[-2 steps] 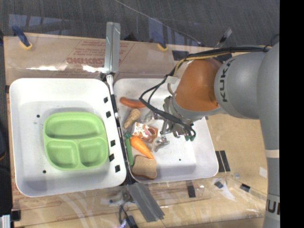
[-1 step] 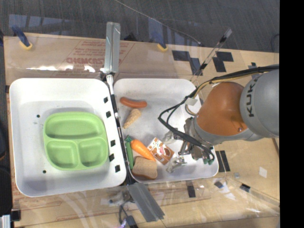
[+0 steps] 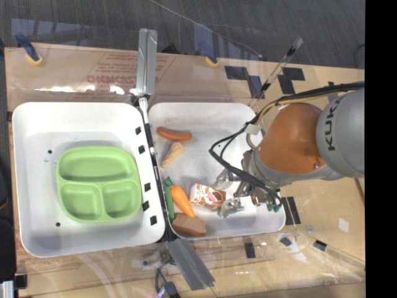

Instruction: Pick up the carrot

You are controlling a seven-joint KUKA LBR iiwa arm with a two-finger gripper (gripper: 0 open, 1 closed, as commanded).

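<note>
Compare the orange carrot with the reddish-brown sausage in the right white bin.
The orange carrot with its green top lies near the bin's front edge, beside a brown slice of bread; the reddish-brown sausage lies toward the back. The carrot tapers to a point, while the sausage keeps an even thickness with rounded ends. The carrot runs diagonally; the sausage lies almost level across the view. Both lie flat in the right white bin.

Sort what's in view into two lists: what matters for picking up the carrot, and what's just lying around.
Matters for the job:
carrot
gripper
right bin, which holds the carrot

Just lying around:
sausage
corn cob
bread
small carton
green tray
left bin, which holds the tray
</note>
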